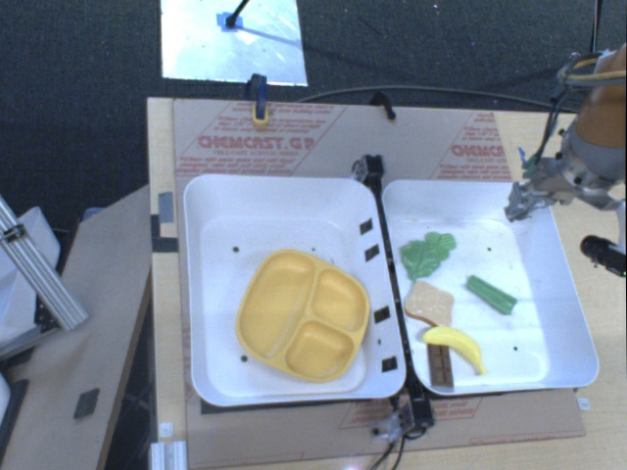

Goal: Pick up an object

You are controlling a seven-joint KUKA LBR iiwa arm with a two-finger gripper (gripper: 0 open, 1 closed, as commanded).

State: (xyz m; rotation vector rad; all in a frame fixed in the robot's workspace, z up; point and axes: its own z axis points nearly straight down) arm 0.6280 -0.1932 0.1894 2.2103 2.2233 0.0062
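Note:
The right bin (549,262) holds a green leafy piece (427,254), a green stick (490,295), a slice of toast (429,305), a yellow banana (457,346) and a brown bar (441,365). My gripper (519,207) hangs over the bin's far right corner, above and to the right of the leafy piece. It is well apart from every object, and nothing shows between its fingers.
The left bin (211,262) holds a yellow divided plate (304,313). A black divider with clips (380,262) runs between the bins. A shiny metal sheet (233,27) lies beyond the bench. An aluminium rail (34,272) stands at the left.

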